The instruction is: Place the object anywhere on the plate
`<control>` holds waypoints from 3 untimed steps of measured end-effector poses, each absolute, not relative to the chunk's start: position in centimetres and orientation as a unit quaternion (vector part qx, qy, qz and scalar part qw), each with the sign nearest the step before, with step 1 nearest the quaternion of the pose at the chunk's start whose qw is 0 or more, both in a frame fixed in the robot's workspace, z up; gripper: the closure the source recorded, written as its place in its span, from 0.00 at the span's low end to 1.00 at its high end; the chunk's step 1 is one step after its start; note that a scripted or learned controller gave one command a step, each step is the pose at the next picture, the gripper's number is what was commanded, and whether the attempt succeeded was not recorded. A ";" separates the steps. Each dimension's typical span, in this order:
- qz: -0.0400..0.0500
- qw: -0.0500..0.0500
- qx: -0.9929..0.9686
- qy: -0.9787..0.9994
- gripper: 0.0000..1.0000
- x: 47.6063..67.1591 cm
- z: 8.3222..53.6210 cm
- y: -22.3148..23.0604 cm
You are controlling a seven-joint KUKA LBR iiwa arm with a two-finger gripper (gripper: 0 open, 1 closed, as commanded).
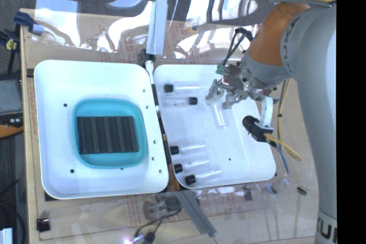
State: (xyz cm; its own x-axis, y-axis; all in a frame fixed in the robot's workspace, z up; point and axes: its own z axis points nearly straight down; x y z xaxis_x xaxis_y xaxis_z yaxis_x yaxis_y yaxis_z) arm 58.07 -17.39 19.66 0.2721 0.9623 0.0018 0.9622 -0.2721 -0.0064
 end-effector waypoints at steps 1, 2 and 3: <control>0.002 0.003 -0.780 -0.626 1.00 54.4 17.3 -10.4; 0.001 0.001 -0.754 -0.657 1.00 54.4 20.5 -3.8; 0.001 0.001 -0.754 -0.657 0.00 54.4 20.5 -3.8</control>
